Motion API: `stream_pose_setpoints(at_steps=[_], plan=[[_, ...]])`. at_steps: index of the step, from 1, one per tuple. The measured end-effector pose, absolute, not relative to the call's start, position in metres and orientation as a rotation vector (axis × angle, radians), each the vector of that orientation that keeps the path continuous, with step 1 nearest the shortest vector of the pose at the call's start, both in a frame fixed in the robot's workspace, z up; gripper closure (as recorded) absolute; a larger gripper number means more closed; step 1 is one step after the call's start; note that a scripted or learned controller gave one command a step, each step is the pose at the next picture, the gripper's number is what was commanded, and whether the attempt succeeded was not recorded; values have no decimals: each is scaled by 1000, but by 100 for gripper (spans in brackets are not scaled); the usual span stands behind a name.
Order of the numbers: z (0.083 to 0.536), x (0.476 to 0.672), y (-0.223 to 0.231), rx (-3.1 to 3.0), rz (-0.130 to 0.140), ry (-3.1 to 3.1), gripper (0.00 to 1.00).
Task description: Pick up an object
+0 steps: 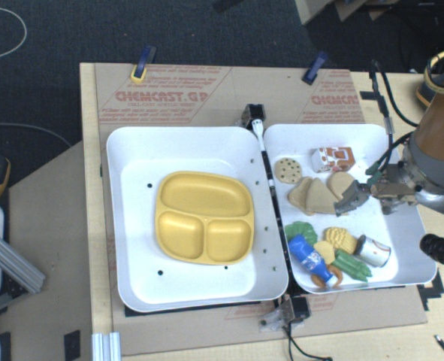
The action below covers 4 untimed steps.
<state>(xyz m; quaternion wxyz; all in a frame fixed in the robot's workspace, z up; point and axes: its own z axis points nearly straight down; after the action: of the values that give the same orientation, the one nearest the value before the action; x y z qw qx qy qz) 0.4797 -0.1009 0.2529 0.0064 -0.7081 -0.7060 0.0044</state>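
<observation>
The right bin (402,138) holds several toy foods. A round cookie (286,170) lies at its left, beside a red and white box (334,157). Tan bread pieces (312,195) sit mid-bin. Toward the front lie a green leafy piece (300,230), a blue bottle (309,255), a yellow corn piece (339,239), a green vegetable (354,265) and a silver can (374,252). My gripper (349,200) reaches in from the right and hangs just at the right edge of the tan bread pieces, above the corn. Nothing shows held in it.
The left bin (131,164) holds a yellow divided plate (204,216). A black clip (254,116) sits at the back between the bins. Blue clamps (142,62) hold the cardboard sheet at the rear. A dark cable (383,104) trails along the right bin's far corner.
</observation>
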Motion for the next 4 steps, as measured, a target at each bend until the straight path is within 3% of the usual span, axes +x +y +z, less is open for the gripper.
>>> stream_pose_setpoints(at_steps=[1,3,4], plan=[[259,482,-101,-2220,1,-2220,0],[140,485,-95,-2217,7,-2214,0],[91,487,-96,-2230,-4,-2225,0]])
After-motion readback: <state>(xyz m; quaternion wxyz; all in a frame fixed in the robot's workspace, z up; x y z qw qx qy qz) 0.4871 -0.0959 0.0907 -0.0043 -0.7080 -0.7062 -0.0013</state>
